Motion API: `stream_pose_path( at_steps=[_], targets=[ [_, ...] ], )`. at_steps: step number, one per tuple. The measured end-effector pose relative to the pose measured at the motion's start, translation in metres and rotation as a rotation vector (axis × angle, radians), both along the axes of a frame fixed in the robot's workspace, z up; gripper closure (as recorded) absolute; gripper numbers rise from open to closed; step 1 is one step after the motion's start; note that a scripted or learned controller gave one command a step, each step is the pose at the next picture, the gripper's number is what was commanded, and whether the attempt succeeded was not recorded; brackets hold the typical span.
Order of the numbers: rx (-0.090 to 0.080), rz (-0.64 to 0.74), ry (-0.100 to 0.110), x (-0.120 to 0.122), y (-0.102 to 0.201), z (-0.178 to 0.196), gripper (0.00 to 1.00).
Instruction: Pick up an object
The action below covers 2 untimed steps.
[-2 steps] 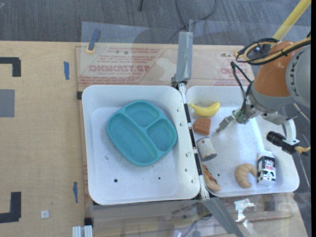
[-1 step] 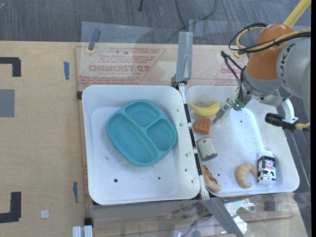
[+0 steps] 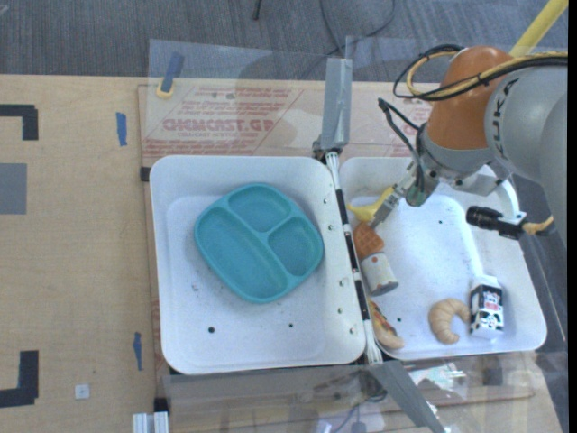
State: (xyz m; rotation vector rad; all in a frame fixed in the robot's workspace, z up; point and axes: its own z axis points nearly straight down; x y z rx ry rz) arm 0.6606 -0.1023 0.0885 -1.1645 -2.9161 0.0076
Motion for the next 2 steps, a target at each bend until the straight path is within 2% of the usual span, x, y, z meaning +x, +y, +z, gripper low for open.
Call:
stream_pose_path(
  at_steps=[2],
  targets=[
    [0.002,0.053,0.001,0.0001,-0.0029,0.0000,0.00]
  ],
)
